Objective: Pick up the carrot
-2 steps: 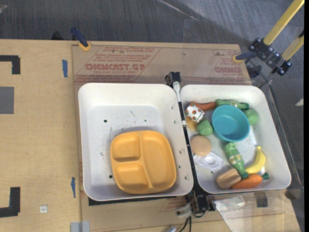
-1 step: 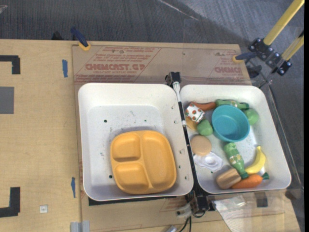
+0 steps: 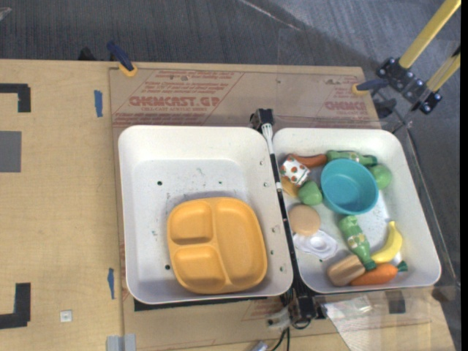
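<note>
So the carrot (image 3: pixel 374 275) is in the right bin (image 3: pixel 418 196), down at the near edge. It's lying flat with its green top pointing right, toward the near right corner. Its left end is touching a brown bread-roll thing (image 3: pixel 344 269), and a yellow banana (image 3: pixel 390 244) curves just behind it. There's also a green bottle-shaped piece (image 3: pixel 352 232) just behind the roll. The middle of that bin has a teal bowl (image 3: pixel 349 186) sitting upright. To its left are a round peach-coloured piece (image 3: pixel 305 218), something white and flat (image 3: pixel 319 244) and a green lump (image 3: pixel 311 194). Up by the far wall there's a red-and-white spotted mushroom (image 3: pixel 294 170), with another orange tapered piece (image 3: pixel 314 161) right beside it. That one looks kind of carrot-ish too, so heads up. The left bin (image 3: pixel 133 196) just holds a yellow divided plate (image 3: pixel 217 243), sitting toward the near side. Both bins sit side by side on the tan surface (image 3: pixel 58 196). As for the tool, honestly can't tell if it's spread or pressed together, and nothing is pinching the carrot.
</note>
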Tool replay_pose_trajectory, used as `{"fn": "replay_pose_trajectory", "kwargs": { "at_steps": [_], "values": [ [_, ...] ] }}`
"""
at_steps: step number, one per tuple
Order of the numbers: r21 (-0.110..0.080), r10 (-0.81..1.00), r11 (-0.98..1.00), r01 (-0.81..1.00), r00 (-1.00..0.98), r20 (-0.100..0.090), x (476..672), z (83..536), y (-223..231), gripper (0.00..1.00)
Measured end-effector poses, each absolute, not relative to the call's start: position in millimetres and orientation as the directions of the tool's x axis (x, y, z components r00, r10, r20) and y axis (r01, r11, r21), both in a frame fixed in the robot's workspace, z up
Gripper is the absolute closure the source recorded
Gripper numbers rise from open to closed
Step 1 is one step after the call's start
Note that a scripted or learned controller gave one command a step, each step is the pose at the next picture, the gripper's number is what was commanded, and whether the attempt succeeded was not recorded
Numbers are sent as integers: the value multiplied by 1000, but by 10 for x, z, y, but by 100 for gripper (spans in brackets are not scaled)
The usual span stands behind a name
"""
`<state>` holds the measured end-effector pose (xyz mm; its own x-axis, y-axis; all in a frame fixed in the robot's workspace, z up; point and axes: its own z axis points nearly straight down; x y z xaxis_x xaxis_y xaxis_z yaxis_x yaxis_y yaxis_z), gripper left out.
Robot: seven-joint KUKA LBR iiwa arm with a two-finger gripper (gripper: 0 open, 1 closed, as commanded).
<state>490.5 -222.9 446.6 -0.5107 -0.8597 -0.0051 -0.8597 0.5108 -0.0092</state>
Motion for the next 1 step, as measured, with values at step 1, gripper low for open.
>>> {"fn": "replay_pose_trajectory", "kwargs": {
  "at_steps": [1],
  "values": [
    [0,-978,206,-978,-206,-4,4807,4154,-2227,0]
  ]
}}
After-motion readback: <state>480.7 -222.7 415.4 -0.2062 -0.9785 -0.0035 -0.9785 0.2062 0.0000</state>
